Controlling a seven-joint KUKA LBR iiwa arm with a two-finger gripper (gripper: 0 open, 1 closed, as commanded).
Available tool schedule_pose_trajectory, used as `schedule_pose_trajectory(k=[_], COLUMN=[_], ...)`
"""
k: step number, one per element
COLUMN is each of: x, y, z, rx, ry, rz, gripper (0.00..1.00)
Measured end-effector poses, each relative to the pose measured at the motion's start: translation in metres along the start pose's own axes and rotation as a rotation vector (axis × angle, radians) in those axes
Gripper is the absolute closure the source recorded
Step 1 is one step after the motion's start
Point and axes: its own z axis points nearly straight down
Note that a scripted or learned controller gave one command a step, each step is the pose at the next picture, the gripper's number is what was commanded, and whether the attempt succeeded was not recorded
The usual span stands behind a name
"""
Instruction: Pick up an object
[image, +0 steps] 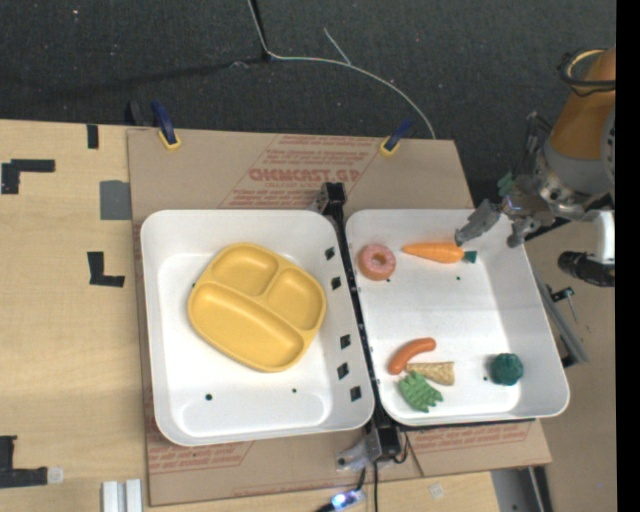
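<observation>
Bench (60, 330): wood, cardboard sheet under both bins.
L bin (160, 300): well left of fingers, holds yellow divided plate (258, 304).
R bin (520, 330): fingers over its top-right corner.
Gripper (493, 226): fingers spread wide, nothing betw. them, above bin floor.
Carrot (435, 252): just left of & below fingers, green end nearest.
Donut (377, 261): pink, further left.
Sausage (412, 352): well below-left.
Green leaf (420, 392): below sausage, beside cracker wedge (434, 372).
Broccoli (505, 369): well below fingers.
</observation>
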Motion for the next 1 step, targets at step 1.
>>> schedule_pose_trajectory(k=[1], x=[0.0006], y=[0.0033], z=[-0.0098], rx=[-0.015], ry=[-0.004], rz=[-0.004], gripper=[0.0])
